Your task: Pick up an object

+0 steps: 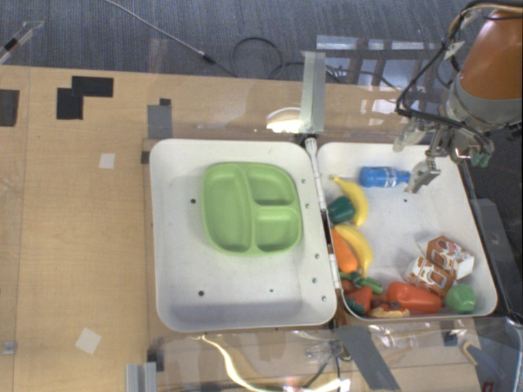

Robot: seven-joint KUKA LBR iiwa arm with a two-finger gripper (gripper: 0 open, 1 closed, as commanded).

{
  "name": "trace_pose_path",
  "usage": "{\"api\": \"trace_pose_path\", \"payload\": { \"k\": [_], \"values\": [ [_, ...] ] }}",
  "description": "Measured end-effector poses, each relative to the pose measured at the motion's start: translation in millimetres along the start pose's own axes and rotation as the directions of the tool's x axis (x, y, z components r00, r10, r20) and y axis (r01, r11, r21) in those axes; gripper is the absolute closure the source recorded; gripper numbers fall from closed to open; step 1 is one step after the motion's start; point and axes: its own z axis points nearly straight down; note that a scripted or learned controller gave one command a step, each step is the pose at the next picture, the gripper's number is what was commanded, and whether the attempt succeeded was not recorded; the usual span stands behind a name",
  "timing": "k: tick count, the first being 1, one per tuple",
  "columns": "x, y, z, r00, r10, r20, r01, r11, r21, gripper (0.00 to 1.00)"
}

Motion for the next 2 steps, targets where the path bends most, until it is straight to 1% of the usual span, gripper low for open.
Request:
{"api": "trace_pose_path", "payload": {
  "k": [1,2],
  "values": [
    [-23,34,126,0.999,-0.046,-0.004,0.046,0.999,-0.001,0.00],
    [21,56,132,1.000,-0.005,0.003,0.005,1.000,0.000,0.00]
  ]
}}
